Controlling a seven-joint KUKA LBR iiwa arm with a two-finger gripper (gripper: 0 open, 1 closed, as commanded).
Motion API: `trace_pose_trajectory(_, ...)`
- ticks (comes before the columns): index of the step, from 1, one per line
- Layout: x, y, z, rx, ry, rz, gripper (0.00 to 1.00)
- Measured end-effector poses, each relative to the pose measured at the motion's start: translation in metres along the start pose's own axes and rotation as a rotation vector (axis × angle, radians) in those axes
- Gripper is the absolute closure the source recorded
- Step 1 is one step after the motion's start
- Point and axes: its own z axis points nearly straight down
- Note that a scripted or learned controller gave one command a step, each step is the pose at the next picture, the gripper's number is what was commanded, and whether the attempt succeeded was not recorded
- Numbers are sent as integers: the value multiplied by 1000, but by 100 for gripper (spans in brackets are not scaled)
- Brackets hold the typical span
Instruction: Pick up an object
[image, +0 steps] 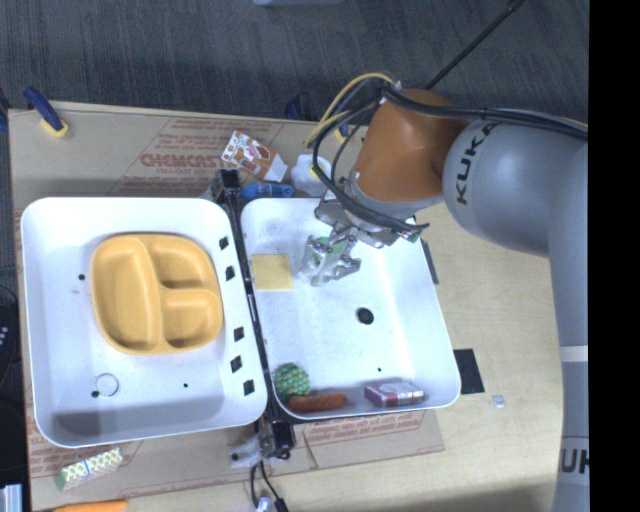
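Note:
My gripper (330, 262) hangs over the upper middle of the right bin (420, 300), its metal fingers pointing down with a small gap and nothing between them. A pale yellow square block (271, 271) lies just left of the fingers. Along the bin's near wall sit a green ball (292, 379), a red-brown sausage (318, 402) and a small pink-and-grey box (393, 394). The left bin (50, 300) holds a yellow divided tray (158, 291).
A black round mark (365, 317) shows on the right bin's floor. Behind the bins lie a blue object (265, 188) and a printed packet (243, 152). A small wrapper (90, 466) lies on the cardboard in front of the left bin.

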Motion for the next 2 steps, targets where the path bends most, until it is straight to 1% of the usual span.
trace_pose_trajectory(1,-30,50,-90,0,1,-99,100)
trace_pose_trajectory(2,-30,50,-89,-2,2,-99,0)
